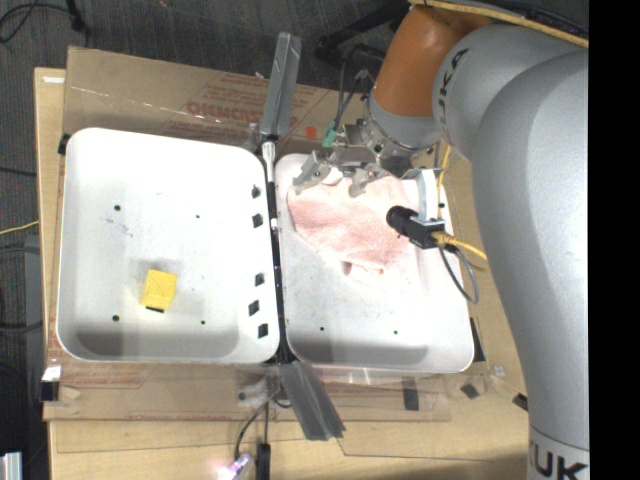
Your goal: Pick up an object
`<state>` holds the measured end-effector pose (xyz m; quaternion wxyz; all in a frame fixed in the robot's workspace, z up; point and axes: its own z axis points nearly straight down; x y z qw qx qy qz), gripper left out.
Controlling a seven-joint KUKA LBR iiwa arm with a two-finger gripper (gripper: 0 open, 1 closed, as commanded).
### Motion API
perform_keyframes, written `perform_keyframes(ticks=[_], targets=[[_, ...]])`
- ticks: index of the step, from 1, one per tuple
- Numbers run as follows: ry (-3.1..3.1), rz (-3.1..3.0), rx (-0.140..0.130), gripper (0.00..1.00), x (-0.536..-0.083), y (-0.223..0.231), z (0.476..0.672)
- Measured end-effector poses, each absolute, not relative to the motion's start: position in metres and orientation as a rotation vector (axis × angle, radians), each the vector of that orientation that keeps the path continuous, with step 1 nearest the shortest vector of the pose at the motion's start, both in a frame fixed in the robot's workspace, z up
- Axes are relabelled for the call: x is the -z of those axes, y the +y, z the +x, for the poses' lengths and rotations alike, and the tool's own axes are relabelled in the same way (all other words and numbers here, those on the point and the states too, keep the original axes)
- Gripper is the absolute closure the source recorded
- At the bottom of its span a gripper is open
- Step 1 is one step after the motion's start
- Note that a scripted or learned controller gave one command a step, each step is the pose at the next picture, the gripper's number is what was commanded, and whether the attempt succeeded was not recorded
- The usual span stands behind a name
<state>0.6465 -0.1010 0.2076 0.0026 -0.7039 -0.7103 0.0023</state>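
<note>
I see the grey arm (520,218) reaching in from the right over the right bin (440,343). The left bin (100,168) sits beside it on the worktop (50,98). A pink cloth (345,230) lies crumpled in the far half of the right bin. My gripper (340,168) sits at the cloth's far edge, fingers spread, grasping nothing. A small yellow sponge (159,289) rests in the left bin, near side.
</note>
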Motion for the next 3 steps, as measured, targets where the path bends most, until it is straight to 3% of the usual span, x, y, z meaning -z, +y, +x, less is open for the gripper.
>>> perform_keyframes(ticks=[1, 2, 3], targets=[[-2.28, -2.158, -0.006, 0.0, -0.091, -0.127, 0.656], [-2.284, -2.153, -0.007, 1.0, -0.101, -0.126, 0.656], [-2.18, -2.261, -0.003, 1.0, -0.209, -0.077, 0.655]])
